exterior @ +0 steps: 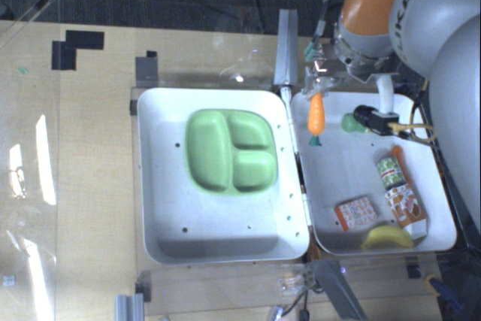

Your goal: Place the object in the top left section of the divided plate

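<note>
**Arm** [421,4]: grey with an orange band, reaching in above and to the right of the gripper [316,86].

**Left bin** [154,192]: white, to the gripper's left and below it.

**Right bin** [445,233]: white. The gripper is over its upper left corner.

**Divided plate** [229,150]: green, lying flat in the left bin, below and left of the gripper.

**Two packets** [398,188]: red, green and white, end to end, well below and right of the gripper.

**Small carton** [355,213]: red and white, well below the gripper.

**Banana** [388,238]: yellow, farthest below the gripper, just beside the carton.

**Carrot** [316,115]: orange, green end pointing away. Its top meets the gripper's tip, just inside the right bin's left wall and apart from the plate. Whether the gripper is closed on it cannot be told.

**Green lump** [352,122]: below and right of the gripper, near the carrot.
</note>
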`<state>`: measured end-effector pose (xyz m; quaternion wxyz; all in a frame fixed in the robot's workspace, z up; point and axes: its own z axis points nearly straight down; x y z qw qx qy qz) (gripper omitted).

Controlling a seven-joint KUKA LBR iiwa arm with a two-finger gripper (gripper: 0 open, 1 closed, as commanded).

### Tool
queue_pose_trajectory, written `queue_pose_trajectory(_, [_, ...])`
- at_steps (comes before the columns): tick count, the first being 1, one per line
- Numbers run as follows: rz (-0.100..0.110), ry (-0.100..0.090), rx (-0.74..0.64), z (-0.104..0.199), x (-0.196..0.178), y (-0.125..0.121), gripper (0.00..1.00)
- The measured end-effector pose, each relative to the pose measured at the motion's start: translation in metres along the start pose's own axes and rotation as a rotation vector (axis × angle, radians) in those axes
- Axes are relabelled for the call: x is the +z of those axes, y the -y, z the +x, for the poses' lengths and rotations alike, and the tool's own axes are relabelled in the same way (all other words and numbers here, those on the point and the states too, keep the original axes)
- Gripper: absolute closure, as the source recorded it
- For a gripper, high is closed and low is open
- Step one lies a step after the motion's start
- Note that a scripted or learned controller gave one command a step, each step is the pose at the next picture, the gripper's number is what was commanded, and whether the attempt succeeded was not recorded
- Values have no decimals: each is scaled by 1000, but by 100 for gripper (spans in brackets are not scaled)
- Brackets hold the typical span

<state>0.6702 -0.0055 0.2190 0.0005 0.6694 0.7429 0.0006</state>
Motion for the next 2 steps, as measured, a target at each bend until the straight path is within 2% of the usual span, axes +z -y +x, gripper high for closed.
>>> queue_pose_trajectory(1, [2,0,48,86,37,-8,100])
queue_pose_trajectory(2, [1,0,47,85,37,-8,0])
